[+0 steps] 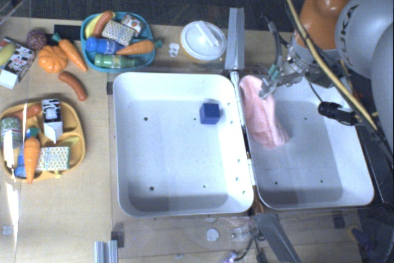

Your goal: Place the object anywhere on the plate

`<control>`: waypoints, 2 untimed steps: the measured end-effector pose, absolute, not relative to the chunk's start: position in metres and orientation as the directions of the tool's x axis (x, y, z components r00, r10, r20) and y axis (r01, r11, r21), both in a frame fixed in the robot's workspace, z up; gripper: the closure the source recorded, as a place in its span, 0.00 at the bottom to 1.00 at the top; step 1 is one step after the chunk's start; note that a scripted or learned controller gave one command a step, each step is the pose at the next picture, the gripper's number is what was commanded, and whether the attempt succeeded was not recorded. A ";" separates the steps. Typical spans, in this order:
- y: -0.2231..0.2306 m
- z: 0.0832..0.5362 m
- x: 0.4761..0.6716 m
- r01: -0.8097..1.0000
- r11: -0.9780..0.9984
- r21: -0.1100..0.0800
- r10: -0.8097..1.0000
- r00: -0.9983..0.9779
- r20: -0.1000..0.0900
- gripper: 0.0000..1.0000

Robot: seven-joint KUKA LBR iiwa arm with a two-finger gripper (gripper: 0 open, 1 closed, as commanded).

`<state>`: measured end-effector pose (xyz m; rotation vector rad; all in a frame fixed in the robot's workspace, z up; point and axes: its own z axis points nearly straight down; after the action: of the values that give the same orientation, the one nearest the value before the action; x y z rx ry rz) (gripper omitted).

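A pink cloth (263,115) lies crumpled along the left side of the right bin (320,188), its upper end against the wall between the bins. My gripper (269,87) sits right over that upper end, touching or nearly touching the cloth. A small blue cube (210,113) rests in the upper right part of the left bin (160,182). A round white plate-like dish (204,40) stands on the bench just behind the left bin.
A blue bowl (117,41) of toy food is at the back left. A yellow plate (43,143) with toy food lies at the far left, with loose toy vegetables (61,61) between them. Black cables (335,111) hang over the right bin.
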<state>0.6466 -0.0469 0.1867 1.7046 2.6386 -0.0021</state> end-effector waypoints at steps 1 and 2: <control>-0.046 0.223 0.648 0.908 0.418 0.001 0.908 -0.418 -0.001 1.00; 0.007 0.212 0.652 0.672 0.741 0.002 0.672 -0.741 -0.001 1.00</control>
<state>0.6524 0.0074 0.2121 1.1306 2.9297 0.0019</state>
